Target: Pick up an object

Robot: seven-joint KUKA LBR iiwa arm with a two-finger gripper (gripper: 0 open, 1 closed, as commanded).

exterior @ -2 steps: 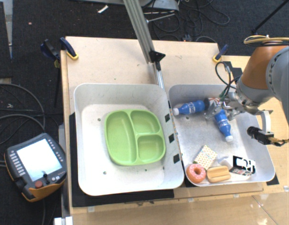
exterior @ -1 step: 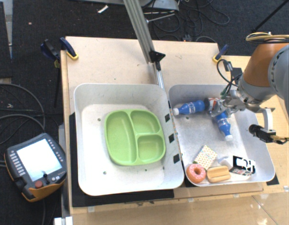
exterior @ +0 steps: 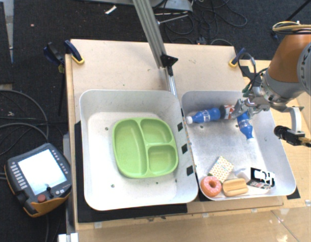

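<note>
Right bin (exterior: pixel 276 150): blue bottle (exterior: pixel 208 116) lying on its side near the back wall, a small blue object (exterior: pixel 245 125) just beside the gripper (exterior: pixel 245 110), and a waffle-patterned piece (exterior: pixel 221 168), pink donut (exterior: pixel 211 186), bread roll (exterior: pixel 235 186) and black-and-white item (exterior: pixel 261 177) along the front edge. Left bin (exterior: pixel 95 135): green divided tray (exterior: pixel 145 146), centred. Gripper low over the right bin's back, finger state cannot be told.

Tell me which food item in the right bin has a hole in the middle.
The pink donut, at the bin's near left corner. The bun beside it is solid, and the checked waffle behind it is flat and square.
</note>
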